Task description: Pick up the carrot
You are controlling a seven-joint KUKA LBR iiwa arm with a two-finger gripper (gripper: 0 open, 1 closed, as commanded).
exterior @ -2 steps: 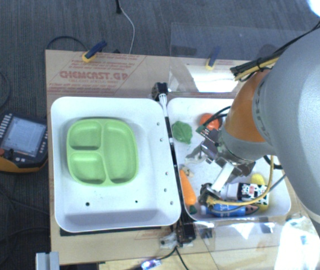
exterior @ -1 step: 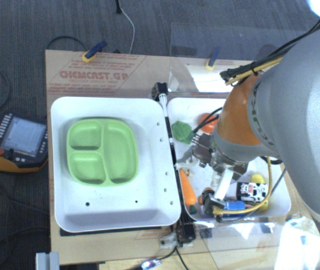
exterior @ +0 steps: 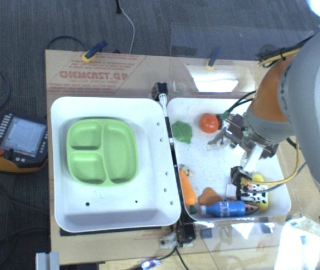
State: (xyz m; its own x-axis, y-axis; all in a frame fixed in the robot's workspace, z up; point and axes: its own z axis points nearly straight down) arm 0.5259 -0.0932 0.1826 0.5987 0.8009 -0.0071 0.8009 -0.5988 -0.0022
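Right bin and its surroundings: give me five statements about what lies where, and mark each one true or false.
1. The carrot lies along the left wall of the right bin. True.
2. The green divided plate sits in the right bin. False: it sits in the left bin.
3. The gripper is closed around the carrot. False: it is in the upper part of the right bin, apart from the carrot, which lies lower left.
4. A blue bottle lies near the front wall of the right bin. True.
5. The red-orange ball rests on the green plate. False: it is in the right bin, to the right of the green leafy piece.
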